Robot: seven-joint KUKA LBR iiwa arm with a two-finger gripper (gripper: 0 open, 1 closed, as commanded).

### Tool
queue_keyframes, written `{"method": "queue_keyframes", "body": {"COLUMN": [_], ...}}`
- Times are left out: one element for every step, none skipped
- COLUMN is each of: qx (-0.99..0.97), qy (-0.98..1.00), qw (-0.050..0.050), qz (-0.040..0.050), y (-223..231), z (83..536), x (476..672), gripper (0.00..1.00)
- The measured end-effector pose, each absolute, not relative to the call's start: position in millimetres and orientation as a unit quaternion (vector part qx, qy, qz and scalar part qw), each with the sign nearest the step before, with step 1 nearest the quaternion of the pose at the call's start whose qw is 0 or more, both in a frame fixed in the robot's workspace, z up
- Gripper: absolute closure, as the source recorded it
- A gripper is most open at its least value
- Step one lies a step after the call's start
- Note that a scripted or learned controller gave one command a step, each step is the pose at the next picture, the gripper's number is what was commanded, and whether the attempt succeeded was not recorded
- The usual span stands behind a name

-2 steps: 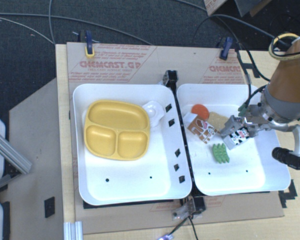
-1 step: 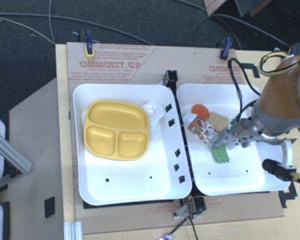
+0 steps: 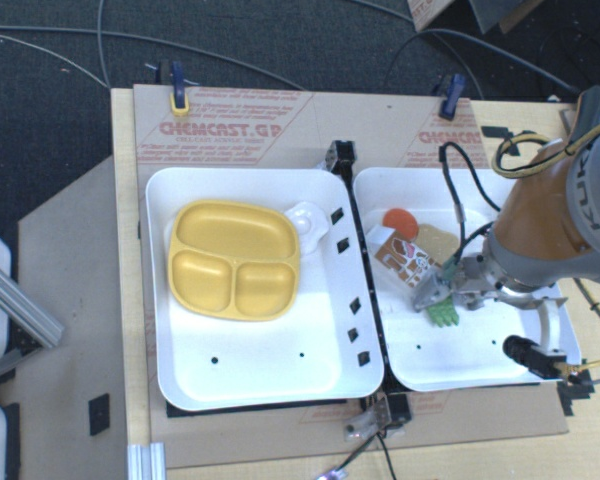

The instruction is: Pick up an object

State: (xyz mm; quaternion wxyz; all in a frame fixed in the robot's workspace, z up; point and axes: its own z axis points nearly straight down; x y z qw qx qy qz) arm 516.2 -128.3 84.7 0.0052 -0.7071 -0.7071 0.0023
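Grasp step: gripper (image 3: 442, 295) low in right bin (image 3: 410, 368) over green toy (image 3: 444, 315); jaws' state unclear; next, close squarely, lift

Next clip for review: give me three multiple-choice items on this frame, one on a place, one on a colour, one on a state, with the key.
1. Which bin holds the divided tray?
A. the left bin
B. the right bin
C. neither, it lies on the bench

2. What colour is the small object under the claw?
A. blue
B. green
C. purple

3. How does the divided tray lie?
A. flipped face down
B. propped on edge against a wall
C. flat, compartments facing up

Key: 1 A, the tray sits inside the left bin, near its far side. 2 B, the object by the claw in the right bin is plainly green. 3 C, all three yellow compartments show open to the camera.
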Motion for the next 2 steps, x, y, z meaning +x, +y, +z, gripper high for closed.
{"method": "queue_keyframes", "body": {"qx": [-0.707, -0.707], "qy": [-0.707, -0.707], "qw": [0.004, -0.001], "qz": [0.001, -0.0003], "y": [-128.6, -139.4], "z": [96.7, 147.4], "x": [517.9, 517.5], "gripper": [1.0, 1.0]}}
